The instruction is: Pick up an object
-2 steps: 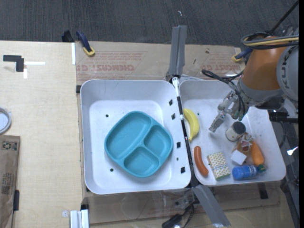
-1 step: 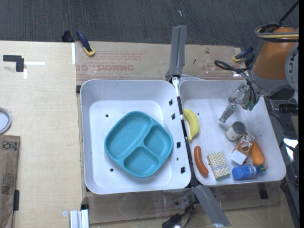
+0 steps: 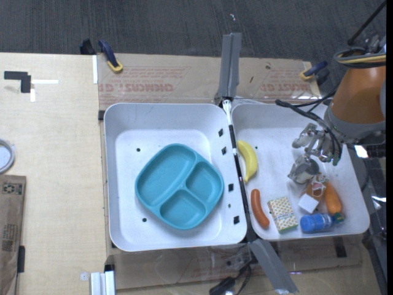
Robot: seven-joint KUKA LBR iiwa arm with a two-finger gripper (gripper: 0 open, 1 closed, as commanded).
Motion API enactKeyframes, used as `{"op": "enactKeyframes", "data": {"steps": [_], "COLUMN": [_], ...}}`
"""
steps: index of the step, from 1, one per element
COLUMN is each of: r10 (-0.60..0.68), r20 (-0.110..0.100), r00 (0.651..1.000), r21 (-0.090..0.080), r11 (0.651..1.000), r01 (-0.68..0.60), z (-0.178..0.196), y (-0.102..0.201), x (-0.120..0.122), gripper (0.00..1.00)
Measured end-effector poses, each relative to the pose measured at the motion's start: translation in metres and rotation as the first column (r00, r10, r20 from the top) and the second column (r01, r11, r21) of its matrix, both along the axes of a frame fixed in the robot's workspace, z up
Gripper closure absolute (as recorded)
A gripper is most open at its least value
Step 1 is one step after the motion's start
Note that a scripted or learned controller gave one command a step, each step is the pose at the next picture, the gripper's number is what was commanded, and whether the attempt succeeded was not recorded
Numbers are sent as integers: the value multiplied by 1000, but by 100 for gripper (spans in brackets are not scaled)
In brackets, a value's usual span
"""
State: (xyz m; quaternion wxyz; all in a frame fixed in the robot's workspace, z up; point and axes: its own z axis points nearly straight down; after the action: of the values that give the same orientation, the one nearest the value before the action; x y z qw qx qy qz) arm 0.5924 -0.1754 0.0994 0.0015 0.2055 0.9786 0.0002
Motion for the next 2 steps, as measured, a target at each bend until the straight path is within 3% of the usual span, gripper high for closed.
{"op": "enactKeyframes", "data": {"steps": [1, 2], "r10": [222, 422], "r20": [2, 4], "r00": [975, 907], "r21": [-1, -3], "r11": [975, 907], "r01": [-222, -422], "z": [-6, -5], "y": [10, -10], "x": [19, 27], "gripper": [0, 0]}}
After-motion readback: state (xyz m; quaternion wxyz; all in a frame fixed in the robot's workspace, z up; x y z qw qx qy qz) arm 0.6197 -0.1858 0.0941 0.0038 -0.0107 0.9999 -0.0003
